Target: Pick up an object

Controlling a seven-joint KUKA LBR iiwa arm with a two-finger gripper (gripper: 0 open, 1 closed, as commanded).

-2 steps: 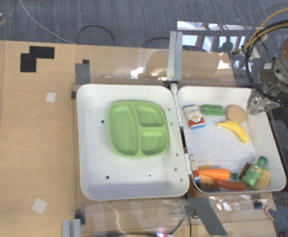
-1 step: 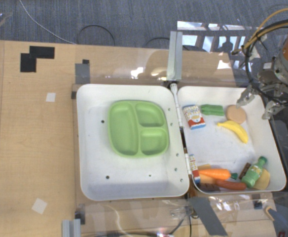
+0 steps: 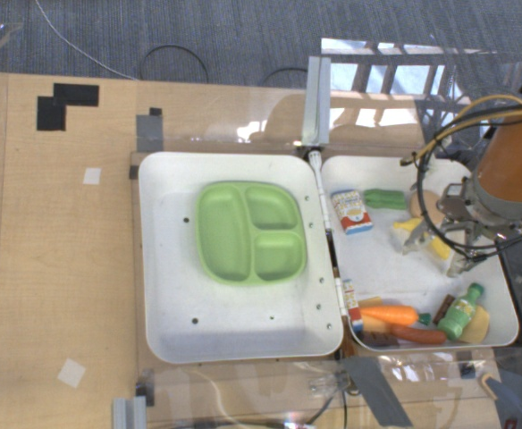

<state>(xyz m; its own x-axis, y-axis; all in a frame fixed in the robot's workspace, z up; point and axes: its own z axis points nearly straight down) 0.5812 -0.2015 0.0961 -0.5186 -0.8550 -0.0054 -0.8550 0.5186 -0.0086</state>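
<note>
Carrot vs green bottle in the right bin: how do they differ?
Colour: the carrot is orange; the green bottle is green with a paler label. Shape: the carrot is long and slim; the bottle is shorter and stubbier, with a cap. Pose: the carrot lies roughly level along the near wall; the bottle lies at a slant, cap pointing up-right. Both lie on their sides at the near end of the right bin, apart from each other.

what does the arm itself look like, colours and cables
The arm shows a broad orange band above a grey wrist section. Black and yellow cables loop out from its side and curve down around the wrist. Below, the claw looks like dark metal, partly blurred.
</note>
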